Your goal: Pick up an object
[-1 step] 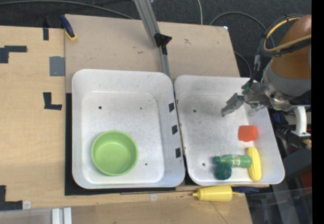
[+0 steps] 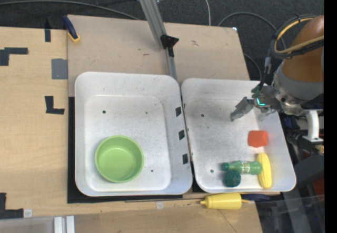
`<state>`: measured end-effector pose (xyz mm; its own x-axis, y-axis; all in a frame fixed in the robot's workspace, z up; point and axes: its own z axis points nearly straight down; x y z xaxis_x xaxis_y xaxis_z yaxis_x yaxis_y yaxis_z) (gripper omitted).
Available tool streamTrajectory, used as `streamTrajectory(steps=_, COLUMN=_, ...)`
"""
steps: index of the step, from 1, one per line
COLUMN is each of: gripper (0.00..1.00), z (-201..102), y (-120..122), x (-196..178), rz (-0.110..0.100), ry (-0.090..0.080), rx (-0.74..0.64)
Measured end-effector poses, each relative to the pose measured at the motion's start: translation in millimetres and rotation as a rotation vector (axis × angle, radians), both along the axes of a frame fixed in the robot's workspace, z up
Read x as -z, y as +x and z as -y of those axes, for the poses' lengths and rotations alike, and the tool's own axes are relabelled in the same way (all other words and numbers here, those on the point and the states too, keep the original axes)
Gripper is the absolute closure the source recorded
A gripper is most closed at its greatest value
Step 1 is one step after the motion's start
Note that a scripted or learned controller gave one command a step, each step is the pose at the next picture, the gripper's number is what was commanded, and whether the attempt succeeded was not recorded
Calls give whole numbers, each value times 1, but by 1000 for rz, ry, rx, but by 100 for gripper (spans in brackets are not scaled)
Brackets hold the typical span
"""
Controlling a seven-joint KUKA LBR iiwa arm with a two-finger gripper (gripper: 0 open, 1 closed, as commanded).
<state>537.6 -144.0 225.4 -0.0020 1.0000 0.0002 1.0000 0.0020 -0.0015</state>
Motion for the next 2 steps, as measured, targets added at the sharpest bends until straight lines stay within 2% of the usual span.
streamTrajectory(steps=1, gripper=0, z=6, y=3, x=61, rz=-6, ry=0, rx=1)
streamTrajectory(steps=2, gripper=0, z=5, y=-5, x=106, rz=-6, ry=0, rx=1)
